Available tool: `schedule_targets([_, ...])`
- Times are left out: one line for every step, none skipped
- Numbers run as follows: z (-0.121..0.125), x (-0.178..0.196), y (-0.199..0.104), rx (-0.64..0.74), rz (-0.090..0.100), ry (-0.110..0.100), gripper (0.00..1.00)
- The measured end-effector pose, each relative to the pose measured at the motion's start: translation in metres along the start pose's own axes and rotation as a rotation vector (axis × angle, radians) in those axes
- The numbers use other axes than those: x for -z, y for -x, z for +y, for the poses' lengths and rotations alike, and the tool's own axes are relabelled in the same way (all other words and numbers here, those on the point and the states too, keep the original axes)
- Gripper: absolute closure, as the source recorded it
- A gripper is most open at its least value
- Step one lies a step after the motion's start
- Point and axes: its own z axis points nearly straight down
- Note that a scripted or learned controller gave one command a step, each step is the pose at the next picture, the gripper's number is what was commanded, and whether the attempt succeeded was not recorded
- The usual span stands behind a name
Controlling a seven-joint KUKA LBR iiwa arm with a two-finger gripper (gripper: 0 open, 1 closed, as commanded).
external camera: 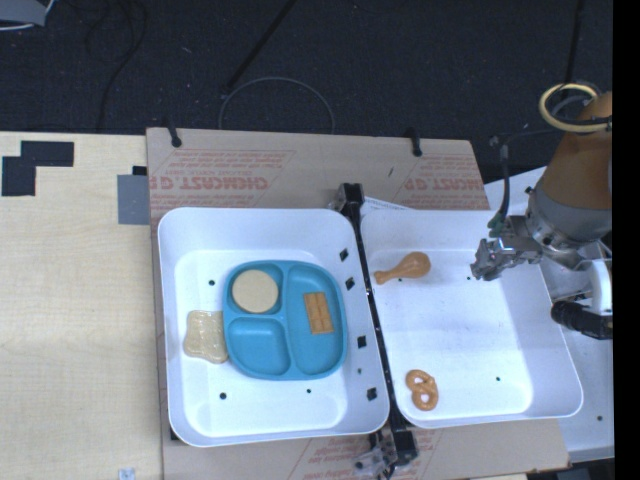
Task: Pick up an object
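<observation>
Gripper (490, 261) sits above the upper right part of the right bin (545, 393); jaw state cannot be told, and nothing is seen between them. In that bin a tan drumstick (403, 267) lies near its upper left, left of the gripper, and a pretzel (422, 389) near the front. The left bin (185, 230) holds a blue divided tray (262, 353) carrying a round cracker (254, 291) and an orange wafer (319, 313), with a pale toast piece (206, 336) touching its left edge.

Two shallow white bins sit side by side on a brown cardboard sheet (300, 173) with reversed red print. The left bin (190, 408) and right bin (545, 393) meet at a black divider (362, 298). The light wooden surface (75, 338) lies to the left, bearing black squares (35, 163) and a grey patch (132, 198). Dark carpet (300, 38) with cables (275, 93) lies beyond.
</observation>
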Motion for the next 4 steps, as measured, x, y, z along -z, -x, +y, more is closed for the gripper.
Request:
schedule_targets([0.010,0.048,0.000,0.000,0.000,0.002,1.00])
schedule_targets([0.010,0.099,0.001,0.000,0.000,0.001,1.00])
schedule_targets([0.019,0.080,-0.048,0.001,0.002,-0.005,1.00])
schedule_targets([0.024,0.064,-0.106,0.002,0.002,-0.006,1.00])
